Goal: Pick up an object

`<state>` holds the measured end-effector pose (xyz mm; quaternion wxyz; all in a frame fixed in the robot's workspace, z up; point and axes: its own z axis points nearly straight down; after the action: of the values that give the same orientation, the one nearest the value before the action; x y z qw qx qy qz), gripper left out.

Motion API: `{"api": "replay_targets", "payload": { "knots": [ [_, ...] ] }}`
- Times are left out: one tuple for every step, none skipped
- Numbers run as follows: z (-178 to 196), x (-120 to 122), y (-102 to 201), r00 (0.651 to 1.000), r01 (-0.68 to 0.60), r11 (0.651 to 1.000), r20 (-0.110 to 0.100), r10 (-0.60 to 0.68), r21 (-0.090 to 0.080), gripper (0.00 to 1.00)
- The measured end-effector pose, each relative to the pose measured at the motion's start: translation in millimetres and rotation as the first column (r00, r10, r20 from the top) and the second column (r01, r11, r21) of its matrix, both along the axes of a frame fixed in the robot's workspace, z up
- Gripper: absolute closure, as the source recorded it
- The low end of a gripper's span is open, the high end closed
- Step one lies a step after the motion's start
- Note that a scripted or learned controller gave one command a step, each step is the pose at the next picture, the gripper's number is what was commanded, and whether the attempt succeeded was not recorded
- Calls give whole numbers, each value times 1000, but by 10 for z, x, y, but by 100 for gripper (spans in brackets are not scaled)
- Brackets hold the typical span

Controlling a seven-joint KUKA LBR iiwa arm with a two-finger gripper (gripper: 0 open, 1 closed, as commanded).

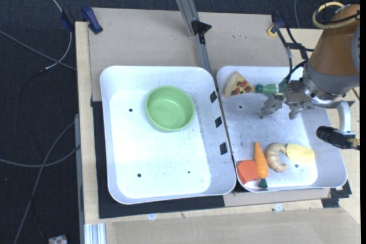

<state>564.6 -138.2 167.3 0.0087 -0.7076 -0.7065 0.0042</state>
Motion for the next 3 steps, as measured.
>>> {"api": "replay_targets", "payload": {
  "knots": [
    [-616,57,17,1000,0,1000,4,0,0,0],
    [-722,46,29,1000,0,1000,3,0,2,0],
    [-596,60,34,1000,0,1000,7,0,3,100]
  ]
}}
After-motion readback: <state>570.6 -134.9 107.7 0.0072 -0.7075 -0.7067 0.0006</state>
